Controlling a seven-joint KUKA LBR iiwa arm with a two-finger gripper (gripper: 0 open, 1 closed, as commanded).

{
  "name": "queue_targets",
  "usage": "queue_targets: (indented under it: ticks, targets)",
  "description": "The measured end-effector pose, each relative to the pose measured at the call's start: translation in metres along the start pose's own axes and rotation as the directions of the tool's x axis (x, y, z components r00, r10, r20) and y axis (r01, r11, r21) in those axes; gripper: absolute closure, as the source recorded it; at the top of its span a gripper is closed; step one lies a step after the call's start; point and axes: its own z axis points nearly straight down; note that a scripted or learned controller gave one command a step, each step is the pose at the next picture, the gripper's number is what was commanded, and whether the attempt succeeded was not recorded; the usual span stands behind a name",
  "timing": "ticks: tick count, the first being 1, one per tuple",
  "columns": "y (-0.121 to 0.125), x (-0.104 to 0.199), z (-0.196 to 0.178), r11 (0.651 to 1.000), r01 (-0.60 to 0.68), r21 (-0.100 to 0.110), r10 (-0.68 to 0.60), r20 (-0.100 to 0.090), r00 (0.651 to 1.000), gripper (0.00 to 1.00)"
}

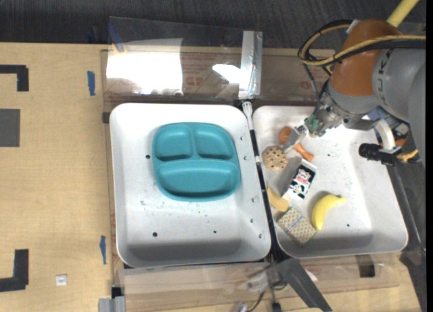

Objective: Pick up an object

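Note:
The right bin (365,233) holds several small items. A round speckled cookie (273,158) lies by the bin's left wall, with an orange piece (287,134) just behind it. Toward the front lie a black-and-white packet (301,182), a yellow banana (323,208), a patterned box (296,225) and a small yellow piece (277,200). My gripper (308,132) reaches down from the right into the bin's back left part, its tip close above the orange piece and a thin orange stick (304,150). I see nothing lifted off the bin floor.
A teal divided tray (196,160) lies in the left bin (135,236). A clear plastic sheet (183,67) stands behind the bins. The arm's grey wrist with its orange band (362,60) and cables hangs over the right bin's back right corner.

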Motion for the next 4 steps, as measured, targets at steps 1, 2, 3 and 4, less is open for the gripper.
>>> queue_targets:
  ticks: [1, 2, 3, 4]
  targets:
    - [0.001, 0.000, -0.011, 1.000, 0.001, -0.003, -0.001, 0.001, 1.000, 1.00]
    - [0.003, 0.000, -0.023, 1.000, 0.001, -0.009, -0.001, 0.004, 1.000, 1.00]
    - [0.034, 0.060, -0.101, 0.997, -0.078, -0.020, 0.078, 0.009, 0.997, 1.00]
    - [0.040, 0.075, -0.098, 0.998, 0.066, -0.011, -0.066, 0.008, 0.998, 1.00]
